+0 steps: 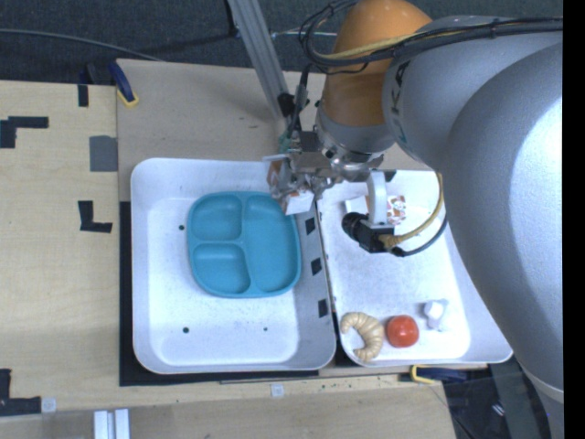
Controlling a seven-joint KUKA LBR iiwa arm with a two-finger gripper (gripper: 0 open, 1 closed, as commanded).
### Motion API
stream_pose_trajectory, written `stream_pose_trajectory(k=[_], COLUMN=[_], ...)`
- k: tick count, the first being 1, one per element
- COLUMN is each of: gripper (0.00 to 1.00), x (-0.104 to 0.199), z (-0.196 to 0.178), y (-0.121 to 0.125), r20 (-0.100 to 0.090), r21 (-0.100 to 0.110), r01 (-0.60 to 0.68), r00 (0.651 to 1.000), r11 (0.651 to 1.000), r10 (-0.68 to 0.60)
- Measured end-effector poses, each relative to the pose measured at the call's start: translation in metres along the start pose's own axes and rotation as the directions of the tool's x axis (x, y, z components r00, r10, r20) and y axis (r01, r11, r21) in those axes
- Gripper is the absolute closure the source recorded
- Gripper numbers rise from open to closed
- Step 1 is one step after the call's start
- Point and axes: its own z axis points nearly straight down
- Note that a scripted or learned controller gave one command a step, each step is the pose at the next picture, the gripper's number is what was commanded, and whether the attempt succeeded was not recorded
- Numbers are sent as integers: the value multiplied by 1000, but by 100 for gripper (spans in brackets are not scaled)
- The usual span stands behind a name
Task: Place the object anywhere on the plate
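Note:
The blue divided plate (243, 245) lies in the left bin (164, 337). My gripper (294, 190) hangs over the plate's upper right corner, close to the divider between the bins. It is shut on a small pale and brownish object (297, 204), which shows at the fingertips just above the plate's rim. The arm's orange band and grey body hide the top of the right bin.
The right bin (384, 282) holds a croissant (364, 334), a red tomato-like ball (402, 330) and a small white piece (434, 314) along its front edge. A black cable fitting (366, 231) hangs below the wrist. A grey bar (256, 39) slants in from the top.

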Motion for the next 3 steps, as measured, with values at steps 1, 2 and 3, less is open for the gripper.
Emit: stream_pose_trajectory(k=[1,2,3], gripper=[100,100,0], x=[50,49,49], z=[17,7,7], y=[29,34,34], r20=[1,3,3], r21=[0,0,2], r01=[-1,-3,-4], r00=[1000,1000,1000], r11=[1000,1000,1000], r10=[1,3,4])
